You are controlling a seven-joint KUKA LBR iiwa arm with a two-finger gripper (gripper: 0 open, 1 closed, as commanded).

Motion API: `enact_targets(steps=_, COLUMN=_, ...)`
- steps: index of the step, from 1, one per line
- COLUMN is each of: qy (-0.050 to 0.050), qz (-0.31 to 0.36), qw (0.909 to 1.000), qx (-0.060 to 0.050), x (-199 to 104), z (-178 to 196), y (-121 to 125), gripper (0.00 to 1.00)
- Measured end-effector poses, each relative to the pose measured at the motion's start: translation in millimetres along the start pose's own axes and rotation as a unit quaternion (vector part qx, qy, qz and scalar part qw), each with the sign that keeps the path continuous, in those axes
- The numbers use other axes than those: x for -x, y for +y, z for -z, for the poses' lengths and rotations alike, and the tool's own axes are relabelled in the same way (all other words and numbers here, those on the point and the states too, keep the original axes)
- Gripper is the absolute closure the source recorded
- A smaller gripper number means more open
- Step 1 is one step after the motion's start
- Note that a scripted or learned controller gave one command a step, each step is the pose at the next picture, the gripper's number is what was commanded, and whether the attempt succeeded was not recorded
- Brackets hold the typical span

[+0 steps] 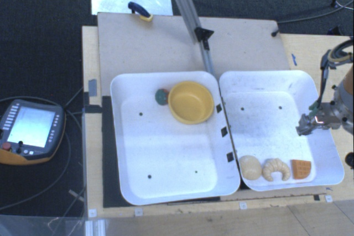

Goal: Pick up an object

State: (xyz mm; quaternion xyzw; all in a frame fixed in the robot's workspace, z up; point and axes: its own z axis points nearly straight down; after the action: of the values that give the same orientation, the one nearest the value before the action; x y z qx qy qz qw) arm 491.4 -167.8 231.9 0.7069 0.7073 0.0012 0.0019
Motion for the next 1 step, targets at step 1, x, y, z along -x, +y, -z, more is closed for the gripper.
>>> enact_targets(steps=1, qy=0.000, qz=0.000, qw=1.0000, qx=0.000, x=0.2, z=52.2, y=1.2, gripper=1.00)
